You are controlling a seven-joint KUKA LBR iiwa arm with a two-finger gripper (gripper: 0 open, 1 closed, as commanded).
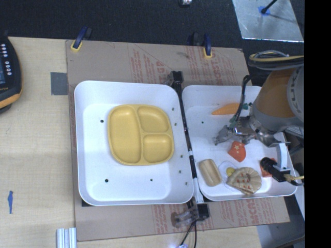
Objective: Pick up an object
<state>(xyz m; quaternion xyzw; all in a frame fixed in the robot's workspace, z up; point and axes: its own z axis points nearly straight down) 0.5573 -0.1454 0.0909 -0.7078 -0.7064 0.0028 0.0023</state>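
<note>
item 1. gripper (235,133): metal, on the grey arm with the orange band that enters from the right edge. it sits low over the right bin (202,101), centre-right of the frame. open or closed: cannot tell from this angle. nothing is seen held.

item 2. red piece (237,150): small and wedge-like, lying on the bin floor just below the gripper in the frame, apart from its neighbours. judged the likeliest target.

item 3. orange piece (226,109): long and thin, in the upper part of the same bin, above the gripper.

item 4. tan roll (209,172): lower left of the right bin, near the wall between the bins.

item 5. white disc with yellow spot (228,168): between the roll and a round tan piece (244,180) at the bin's lower edge.

item 6. yellow divided plate (139,135): alone in the left bin (93,186), centre-left of the frame.

status: pick not yet made.

handling note (judgement): the gripper looks set a little above the red piece in the frame, so it should centre over the piece before going down. span the narrower width of the wedge and descend close to the floor, since the piece lies flat. close firmly and lift straight up. keep off the white disc and round tan piece below. the main risk is the flat piece being nudged aside or slipping out.
</note>
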